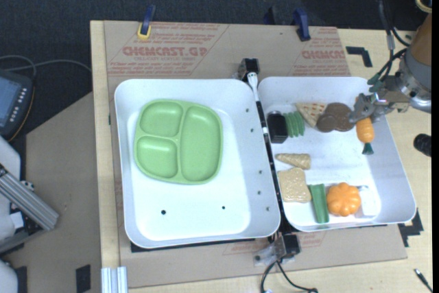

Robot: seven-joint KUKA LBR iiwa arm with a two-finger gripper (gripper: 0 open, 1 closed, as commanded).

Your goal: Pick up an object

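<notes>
hanging over the right bin [405,178], near its far right wall, our gripper [365,113] has a small orange carrot [365,132] dangling at its tips; we cannot tell whether the claw is clamped on it. we judge the carrot light, stiff, smooth plastic, tapered, best pinched across its thick middle. the wall sits close; open room lies leftward, toward the brown disc [334,117] and the left bin [127,168] with its green plate [180,141].

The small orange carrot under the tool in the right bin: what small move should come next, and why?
Probably a short, slow lift straight up. The tool sits right over the small orange carrot with a green end near the far right wall of the right white bin, beside the brown round piece. Whether it grips the carrot is unclear; a small lift would show that.
</notes>
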